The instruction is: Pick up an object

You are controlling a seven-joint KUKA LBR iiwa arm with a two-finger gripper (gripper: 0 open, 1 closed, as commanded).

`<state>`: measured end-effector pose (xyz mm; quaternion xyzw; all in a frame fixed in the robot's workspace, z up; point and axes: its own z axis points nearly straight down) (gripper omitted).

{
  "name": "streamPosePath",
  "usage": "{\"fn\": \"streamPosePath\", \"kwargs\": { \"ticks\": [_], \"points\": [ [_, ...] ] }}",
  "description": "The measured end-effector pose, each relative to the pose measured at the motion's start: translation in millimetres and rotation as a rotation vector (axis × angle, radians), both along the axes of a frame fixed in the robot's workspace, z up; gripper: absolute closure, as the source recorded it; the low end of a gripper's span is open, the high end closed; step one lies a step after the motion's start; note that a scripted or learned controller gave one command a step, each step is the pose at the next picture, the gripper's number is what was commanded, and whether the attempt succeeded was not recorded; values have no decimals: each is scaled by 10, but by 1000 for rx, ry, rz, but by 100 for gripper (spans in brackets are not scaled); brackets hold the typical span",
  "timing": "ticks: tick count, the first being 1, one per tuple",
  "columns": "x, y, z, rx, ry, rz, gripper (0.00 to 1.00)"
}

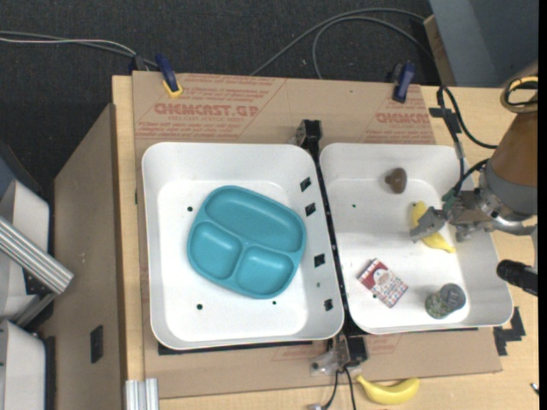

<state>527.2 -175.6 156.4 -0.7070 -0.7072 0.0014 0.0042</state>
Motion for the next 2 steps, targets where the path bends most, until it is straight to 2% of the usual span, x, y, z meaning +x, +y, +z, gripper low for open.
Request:
{"fn": "streamPosePath", "kwargs": {
  "ticks": [1, 2],
  "points": [
    [65, -45, -581, -1, -2, -1, 0],
    [82, -44, -434, -2, -8, -1, 100]
  ]
}}
